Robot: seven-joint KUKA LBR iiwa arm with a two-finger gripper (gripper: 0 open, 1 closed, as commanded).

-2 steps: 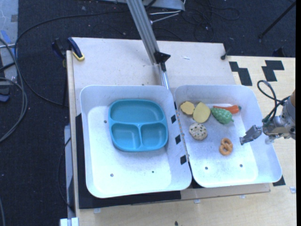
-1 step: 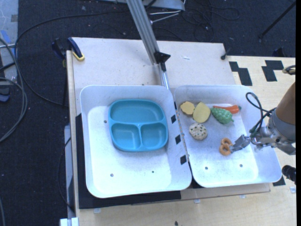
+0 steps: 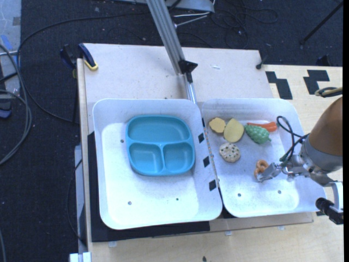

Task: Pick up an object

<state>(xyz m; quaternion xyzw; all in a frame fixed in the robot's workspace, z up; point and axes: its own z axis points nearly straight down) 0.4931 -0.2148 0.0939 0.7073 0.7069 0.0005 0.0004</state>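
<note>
In the right bin (image 3: 272, 201) lie several food toys: a yellow potato-like piece (image 3: 217, 125), a yellow-green pear-like piece (image 3: 234, 130), a green and orange carrot-like toy (image 3: 259, 132), a speckled cookie (image 3: 230, 153) and a small orange pretzel (image 3: 261, 167). My gripper (image 3: 265, 173) reaches in from the right, low over the bin floor, with its fingertips right at the pretzel. The arm's orange band and grey wrist (image 3: 324, 146) sit at the right edge.
The left bin (image 3: 114, 201) holds a blue three-compartment plate (image 3: 161, 144). A slanted metal pole (image 3: 166, 29) runs from the top down to the seam between the bins. Cables loop near the wrist and over the dark floor to the left.
</note>
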